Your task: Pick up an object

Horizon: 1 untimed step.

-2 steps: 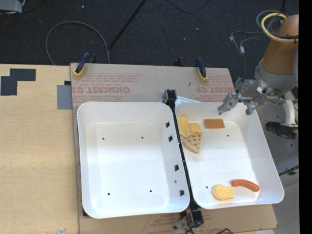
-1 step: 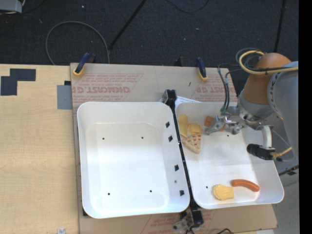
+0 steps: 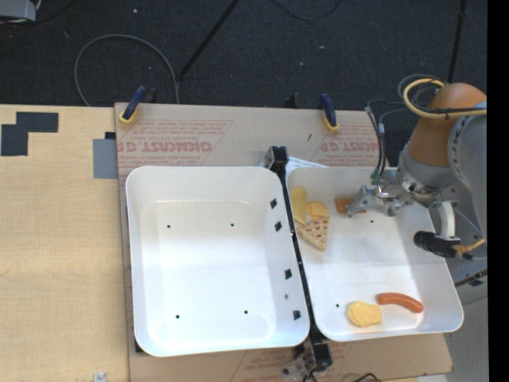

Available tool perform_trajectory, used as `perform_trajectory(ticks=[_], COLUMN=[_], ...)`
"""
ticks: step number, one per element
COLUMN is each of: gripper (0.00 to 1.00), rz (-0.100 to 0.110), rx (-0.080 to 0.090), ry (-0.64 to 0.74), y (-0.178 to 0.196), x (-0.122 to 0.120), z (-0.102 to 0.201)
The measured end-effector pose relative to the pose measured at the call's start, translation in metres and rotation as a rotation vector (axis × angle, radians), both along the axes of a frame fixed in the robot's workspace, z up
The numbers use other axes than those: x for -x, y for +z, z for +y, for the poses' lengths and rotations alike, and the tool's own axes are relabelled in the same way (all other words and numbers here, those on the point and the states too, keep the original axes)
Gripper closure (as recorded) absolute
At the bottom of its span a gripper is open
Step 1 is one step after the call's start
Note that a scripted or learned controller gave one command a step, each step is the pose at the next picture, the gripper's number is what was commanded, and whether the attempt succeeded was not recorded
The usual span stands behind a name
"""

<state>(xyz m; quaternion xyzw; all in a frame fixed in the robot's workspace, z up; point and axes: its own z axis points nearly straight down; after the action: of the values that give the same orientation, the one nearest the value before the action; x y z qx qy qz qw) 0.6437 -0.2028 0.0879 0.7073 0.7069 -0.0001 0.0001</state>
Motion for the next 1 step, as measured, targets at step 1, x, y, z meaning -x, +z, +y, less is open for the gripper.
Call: perform_trajectory(ticks=[1], gripper=[0.0], rz=[0.0], rx=[0.0], ry=[-0.026], y=[-0.0002], x=[0.0], z=[0.0134])
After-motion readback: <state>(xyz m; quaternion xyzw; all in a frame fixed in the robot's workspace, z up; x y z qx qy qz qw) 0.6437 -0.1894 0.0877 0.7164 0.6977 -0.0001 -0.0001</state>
